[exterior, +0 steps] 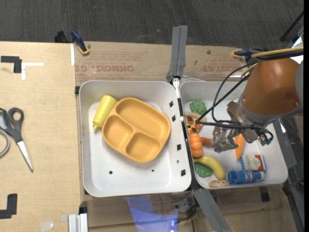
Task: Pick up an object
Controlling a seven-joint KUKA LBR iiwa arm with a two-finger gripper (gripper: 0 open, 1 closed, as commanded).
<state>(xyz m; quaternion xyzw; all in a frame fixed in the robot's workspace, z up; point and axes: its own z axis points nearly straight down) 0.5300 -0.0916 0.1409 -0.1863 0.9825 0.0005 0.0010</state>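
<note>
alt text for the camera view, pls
The arm's gripper hangs over the right bin among toy food: a small pumpkin, banana, carrot and blue bottle. The left bin holds an orange divided tray and a yellow bottle. Scissors lie on the bench at far left.

Pretty clearly a robotics lab or test cell, not anyone's kitchen. The table [38,129] is bare plywood with black tape marks [10,62], cardboard [120,62] is clamped behind two white bins [87,144], and cables [227,95] dangle off a grey-and-orange arm [270,88]. The food is all toy plastic, and scissors [17,134] lie loose beside it.
</note>
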